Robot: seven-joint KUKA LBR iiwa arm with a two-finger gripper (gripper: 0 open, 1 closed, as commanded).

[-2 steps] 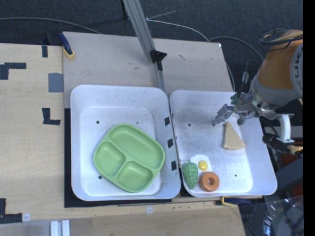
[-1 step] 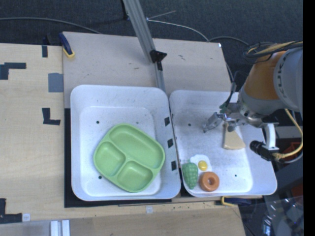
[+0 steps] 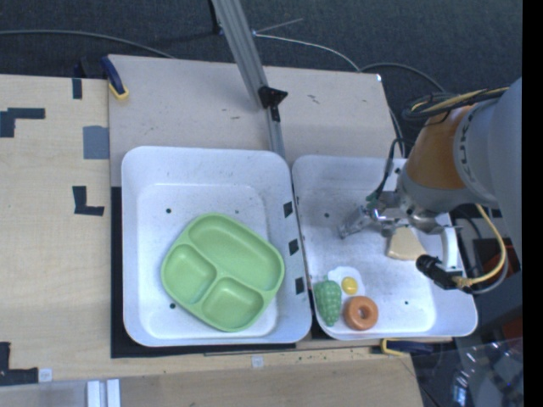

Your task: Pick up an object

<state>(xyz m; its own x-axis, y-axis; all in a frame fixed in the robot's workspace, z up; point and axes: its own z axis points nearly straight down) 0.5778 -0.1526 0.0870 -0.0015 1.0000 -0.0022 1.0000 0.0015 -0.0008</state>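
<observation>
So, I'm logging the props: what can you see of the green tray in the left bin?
The green tray looks like light green plastic, rounded, with three compartments: one long, two smaller. It lies flat and upright, turned at a slant, on the floor of the left bin, toward its front right. Nothing sits in it.

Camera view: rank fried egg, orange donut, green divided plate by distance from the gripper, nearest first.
From the gripper:
1. Fried egg, right bin, just below the gripper.
2. Orange donut, right bin's front edge, beyond the egg.
3. Green divided plate, left bin, across the divider.
</observation>
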